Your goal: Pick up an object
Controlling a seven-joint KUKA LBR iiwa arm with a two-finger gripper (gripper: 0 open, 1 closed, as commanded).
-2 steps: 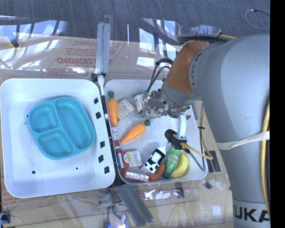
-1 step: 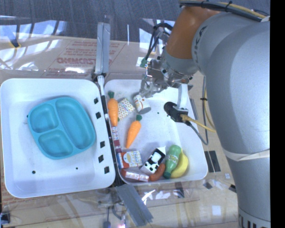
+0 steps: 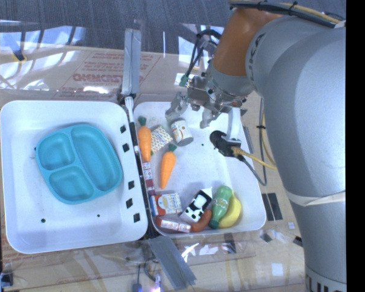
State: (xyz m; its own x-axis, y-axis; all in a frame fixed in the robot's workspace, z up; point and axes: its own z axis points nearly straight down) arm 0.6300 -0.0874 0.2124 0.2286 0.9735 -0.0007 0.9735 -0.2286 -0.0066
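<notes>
Spread open, the hand [image 3: 190, 115] hangs over the far part of the right bin [image 3: 198, 172], with its two fingers [image 3: 173, 109] set apart and nothing between them. A small white jar [image 3: 180, 131] sits just on the near side of the hand, roughly below the gap between the fingers and clear of both. Its long axis runs roughly far to near with a slight lean to the left at the far end. Whether it stands or lies on its side cannot be told.

Just left of the jar lies a checkered packet [image 3: 160, 138]. Left of that, a carrot [image 3: 145, 142] lies along the bin's left wall, its green top at the far end and its tip pointing near. A second carrot [image 3: 166, 168] lies nearer and a little to the right, also with its tip pointing near.

Several things are crowded together at the near edge of the right bin. They are a red and white carton [image 3: 168, 202], a black and white cow-patterned piece [image 3: 198, 206], a brown sausage [image 3: 199, 224], a green bottle [image 3: 221, 204] and a yellow banana [image 3: 234, 213], which touches the bottle's right side.

The left bin [image 3: 24, 218] holds a blue divided plate [image 3: 79, 163], lying flat near its middle. Both bins rest on the tabletop [image 3: 61, 73].
</notes>
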